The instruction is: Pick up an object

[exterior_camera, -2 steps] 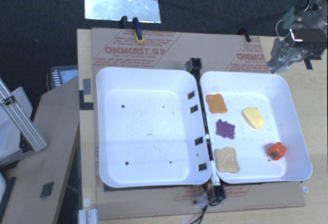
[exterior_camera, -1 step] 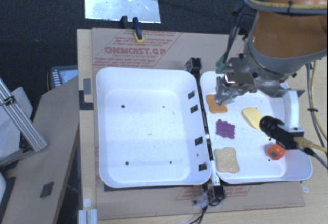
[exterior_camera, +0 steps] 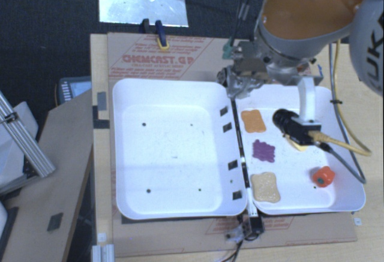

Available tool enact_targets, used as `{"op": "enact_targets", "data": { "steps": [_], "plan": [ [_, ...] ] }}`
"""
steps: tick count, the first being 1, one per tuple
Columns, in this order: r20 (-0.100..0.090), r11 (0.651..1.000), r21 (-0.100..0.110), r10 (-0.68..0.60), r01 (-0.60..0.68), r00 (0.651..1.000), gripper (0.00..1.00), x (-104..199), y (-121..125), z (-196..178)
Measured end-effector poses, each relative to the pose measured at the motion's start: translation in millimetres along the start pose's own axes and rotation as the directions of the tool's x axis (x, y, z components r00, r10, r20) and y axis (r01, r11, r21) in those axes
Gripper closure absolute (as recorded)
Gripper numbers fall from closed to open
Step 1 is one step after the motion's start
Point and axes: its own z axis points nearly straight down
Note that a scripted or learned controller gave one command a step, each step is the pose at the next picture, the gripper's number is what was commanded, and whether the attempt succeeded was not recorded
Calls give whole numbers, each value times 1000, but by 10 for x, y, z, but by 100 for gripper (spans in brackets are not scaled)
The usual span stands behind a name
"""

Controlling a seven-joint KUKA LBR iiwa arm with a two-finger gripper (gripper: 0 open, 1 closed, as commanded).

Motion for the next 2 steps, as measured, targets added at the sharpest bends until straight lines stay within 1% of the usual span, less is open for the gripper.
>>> {"op": "enact_targets", "data": {
  "steps": [1, 2],
  "plan": [
    [0, 1000, 6, -2, 2, 1000, 100, 559, -367, 321],
    [1, 1000, -4, 12, -12, 1000, 100, -115, -392, -157]
  ]
}}
